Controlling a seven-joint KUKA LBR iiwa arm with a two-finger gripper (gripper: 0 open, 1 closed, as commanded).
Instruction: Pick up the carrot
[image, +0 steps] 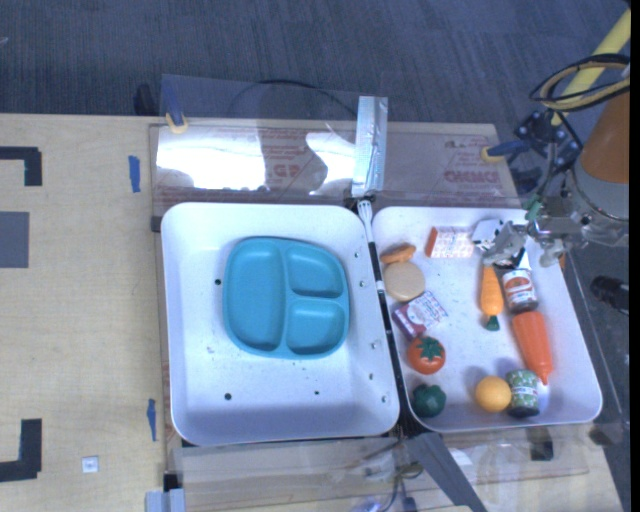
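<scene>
Orange and small, the carrot (489, 292) lies in the right bin's far part, touching a sauce bottle (518, 291), so the pincer (515, 243) hovering just beyond it, spread or pressed together I cannot tell, might catch the bottle instead.

Gripper (515, 243) hangs low at the right, wrist above.
</scene>
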